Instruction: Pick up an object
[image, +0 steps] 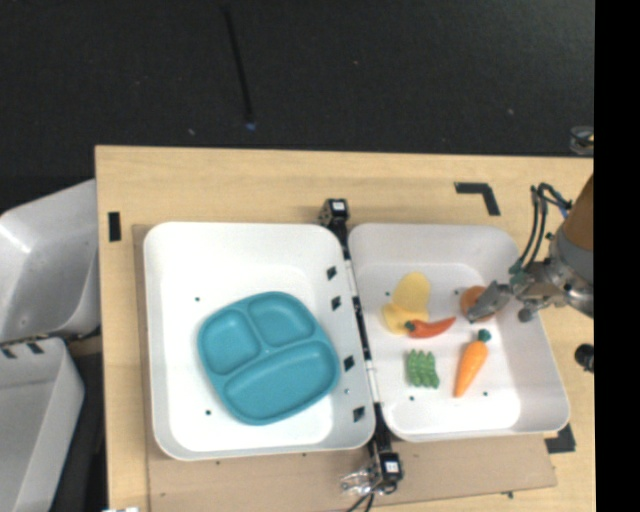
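We see the jaws (487, 303) low over the right bin (530, 400), near its upper right part, just beside a small orange piece (470, 296); whether they are apart or together we cannot tell (the view blurs there), so we claim no hold. Our candidates all lie in this bin: the carrot (470, 367) with its green top, the red chili (432, 327) touching the yellow piece (408, 301), and the knobbly green pea pod (421, 369) just left of the carrot. To do this well, we judge a descent straight over one item, closing across its narrow width. The carrot looks smooth and tapered, likely to slip toward its tip. The left bin (170, 400) holds a glossy blue divided plate (267, 355) on the pale wooden surface (200, 180).
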